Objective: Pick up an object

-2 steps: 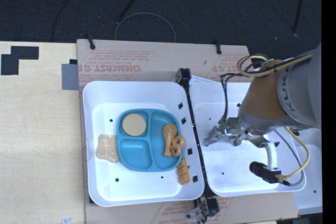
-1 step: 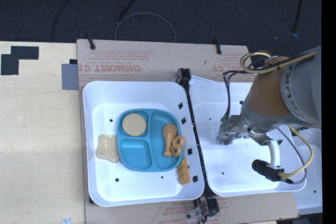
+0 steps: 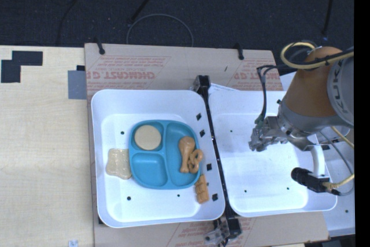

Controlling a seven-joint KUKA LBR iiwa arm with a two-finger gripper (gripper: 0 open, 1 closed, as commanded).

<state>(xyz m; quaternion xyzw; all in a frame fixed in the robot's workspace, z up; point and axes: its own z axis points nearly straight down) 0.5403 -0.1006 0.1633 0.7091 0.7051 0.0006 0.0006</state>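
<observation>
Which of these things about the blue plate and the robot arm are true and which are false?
1. The blue plastic divided plate lies in the left white bin. True.
2. A round tan disc sits in one compartment of the plate. True.
3. The gripper hangs over the blue plate. False: it is over the right white bin.
4. The pale flat beige piece lies inside the plate. False: it lies on the bin floor, against the plate's left edge.
5. A tan knobbly toy rests in the plate's right compartment. True.
</observation>
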